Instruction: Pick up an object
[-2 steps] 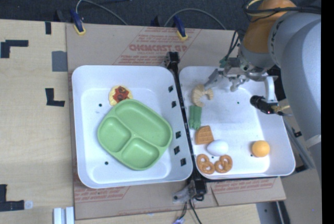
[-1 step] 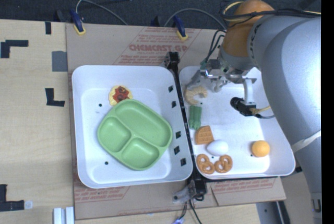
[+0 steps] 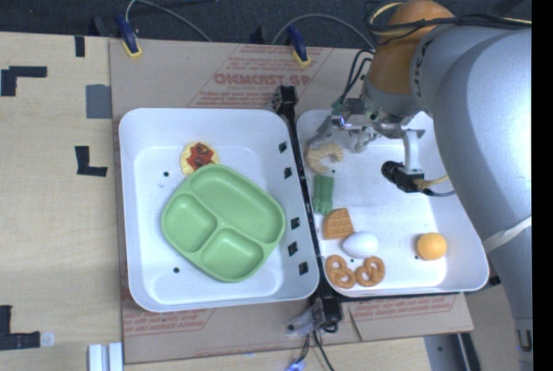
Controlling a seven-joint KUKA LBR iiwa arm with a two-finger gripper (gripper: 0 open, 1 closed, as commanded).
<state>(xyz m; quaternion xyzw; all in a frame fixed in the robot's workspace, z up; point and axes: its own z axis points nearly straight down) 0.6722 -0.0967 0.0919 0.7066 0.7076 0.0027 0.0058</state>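
White right bin (image 3: 449, 278) holds a pale pastry (image 3: 325, 156) just beneath the tool (image 3: 346, 129).

The gripper (image 3: 339, 132) hangs over the right bin (image 3: 458, 274) just above a pale bun (image 3: 325, 157), with a cracker (image 3: 338, 223), egg (image 3: 360, 244), pretzels (image 3: 355, 271) and orange (image 3: 430, 246) nearer.

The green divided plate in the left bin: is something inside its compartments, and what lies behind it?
The green divided plate holds nothing visible in its three compartments. Behind it lies a small pizza-like toy, partly overlapped by the plate's rim. Whatever is beneath the plate is hidden.
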